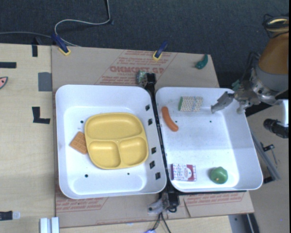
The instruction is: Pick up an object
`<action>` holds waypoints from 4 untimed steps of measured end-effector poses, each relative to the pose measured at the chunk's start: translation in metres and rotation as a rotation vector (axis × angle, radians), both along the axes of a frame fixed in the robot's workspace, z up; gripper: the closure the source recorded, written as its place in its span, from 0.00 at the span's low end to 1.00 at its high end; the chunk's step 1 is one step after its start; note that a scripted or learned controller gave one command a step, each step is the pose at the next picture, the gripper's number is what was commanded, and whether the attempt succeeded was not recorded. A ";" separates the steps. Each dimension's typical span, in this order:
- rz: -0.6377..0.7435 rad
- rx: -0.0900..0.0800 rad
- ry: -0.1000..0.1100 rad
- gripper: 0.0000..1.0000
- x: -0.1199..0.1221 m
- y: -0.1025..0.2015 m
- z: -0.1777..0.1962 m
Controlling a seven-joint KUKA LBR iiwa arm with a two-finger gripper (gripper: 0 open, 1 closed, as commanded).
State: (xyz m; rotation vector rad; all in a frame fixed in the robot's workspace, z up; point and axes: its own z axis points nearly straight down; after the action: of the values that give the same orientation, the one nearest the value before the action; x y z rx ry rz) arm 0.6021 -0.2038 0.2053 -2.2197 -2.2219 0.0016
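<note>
Progress: nothing lifted yet. Hand [229,102] sits at the right bin's [242,144] 2 o'clock edge, over the rim, with no object between its fingers. One grey finger [219,104] reaches toward 9 o'clock; a second part shows nearer the wrist. Fingers look spread, though the slant makes this a judgement, not a firm reading.

Candidates in the right bin: pale sponge [190,103] at 11 o'clock, nearest the hand but apart from it; carrot [169,119] at 10 o'clock by the dividing wall; red carton [183,172] at 7 o'clock; green apple [218,174] at 5 o'clock. Left bin [70,130] carries a yellow tray [116,140] with a cracker [78,142] tucked at its 9 o'clock side.

Left to do: choose, descend, close, lift. All of it, by my reckoning.

Hard to make out: the arm [274,57] is cut off at the frame's 3 o'clock edge. Sponge pattern is blurred. Cracker partly hidden under the tray's rim. Carton label unreadable.
</note>
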 end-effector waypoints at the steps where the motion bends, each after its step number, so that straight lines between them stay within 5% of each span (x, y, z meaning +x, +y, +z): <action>1: 0.000 0.000 -0.003 0.00 -0.011 0.033 -0.119; 2: 0.000 -0.004 -0.007 1.00 -0.010 0.031 -0.108; 3: -0.001 -0.004 -0.007 0.00 -0.010 0.031 -0.108; 4: 0.000 -0.003 -0.006 1.00 -0.010 0.032 -0.099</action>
State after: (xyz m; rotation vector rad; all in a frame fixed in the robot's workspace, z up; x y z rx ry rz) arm 0.5916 -0.1719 0.1061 -2.2245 -2.2263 -0.0025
